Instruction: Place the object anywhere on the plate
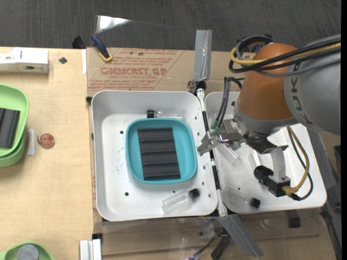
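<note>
I've got the grey arm with its orange band (269, 85) over the right white bin (309, 196); whether its gripper (217, 140) is grasping anything, I cannot tell. On the square teal plate (161, 151) in the left white bin (103, 161) lies a black ribbed block (158, 153), apparently the object. Release low, lift straight.
</note>
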